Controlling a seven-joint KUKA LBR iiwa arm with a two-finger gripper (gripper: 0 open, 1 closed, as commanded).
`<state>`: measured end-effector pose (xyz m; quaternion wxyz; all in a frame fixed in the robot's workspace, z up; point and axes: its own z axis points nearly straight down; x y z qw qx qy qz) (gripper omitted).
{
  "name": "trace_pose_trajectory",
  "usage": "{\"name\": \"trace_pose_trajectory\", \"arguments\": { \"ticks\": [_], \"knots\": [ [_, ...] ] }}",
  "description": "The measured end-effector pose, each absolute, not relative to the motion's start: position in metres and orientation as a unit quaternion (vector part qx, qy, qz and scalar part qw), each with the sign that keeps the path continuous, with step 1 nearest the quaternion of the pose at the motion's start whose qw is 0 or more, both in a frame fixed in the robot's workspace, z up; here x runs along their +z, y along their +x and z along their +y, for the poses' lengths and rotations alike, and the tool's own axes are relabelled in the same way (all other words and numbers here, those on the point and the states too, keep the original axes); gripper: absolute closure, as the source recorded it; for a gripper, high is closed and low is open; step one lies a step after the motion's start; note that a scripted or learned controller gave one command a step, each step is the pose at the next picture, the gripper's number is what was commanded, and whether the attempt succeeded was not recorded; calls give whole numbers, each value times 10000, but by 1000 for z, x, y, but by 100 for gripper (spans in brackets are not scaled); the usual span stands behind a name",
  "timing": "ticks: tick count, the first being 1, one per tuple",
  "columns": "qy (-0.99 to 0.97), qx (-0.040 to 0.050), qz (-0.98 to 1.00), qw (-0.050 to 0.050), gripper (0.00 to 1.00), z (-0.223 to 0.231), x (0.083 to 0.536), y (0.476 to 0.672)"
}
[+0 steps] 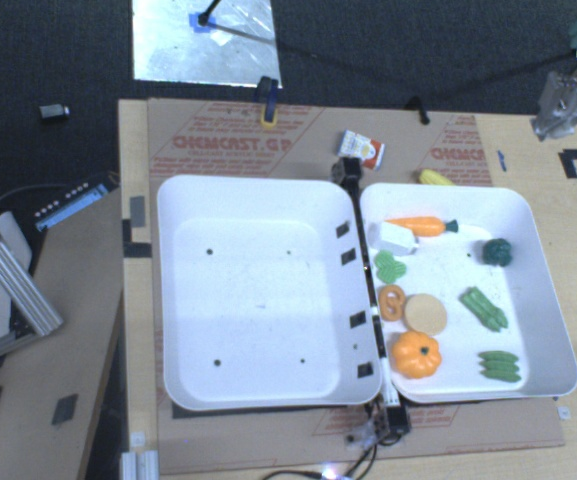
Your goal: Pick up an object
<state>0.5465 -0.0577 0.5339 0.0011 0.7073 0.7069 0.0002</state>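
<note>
**Toy food in right bin, arm parked at upper right**

Nearest the camera, low in the right bin [553,298]: an orange pumpkin [415,354] and a green pea pod [499,365]. Just above the pumpkin, a tan round disc [426,314] touching a small pretzel [391,301]. Farther up, a green leafy piece [389,266], a white block [396,236] beside a carrot [423,226], a dark green broccoli [497,252], and a green bean pod [484,308] at mid right. Outside the bin's upper rim, a yellow piece [434,178] on the bench. Left bin [258,288] white, beside the right one. Gripper [568,103] at upper right of frame, well apart from the bins, nothing seen between its tips; open or clenched cannot be told.
</note>
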Motion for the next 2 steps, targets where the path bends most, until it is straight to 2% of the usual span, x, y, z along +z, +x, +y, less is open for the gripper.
{"name": "trace_pose_trajectory", "arguments": {
  "ticks": [1,2],
  "knots": [
    [7054,12,7088,9,100,-38,536,507],
    [7052,11,7090,9,100,-22,536,486]
  ]
}}
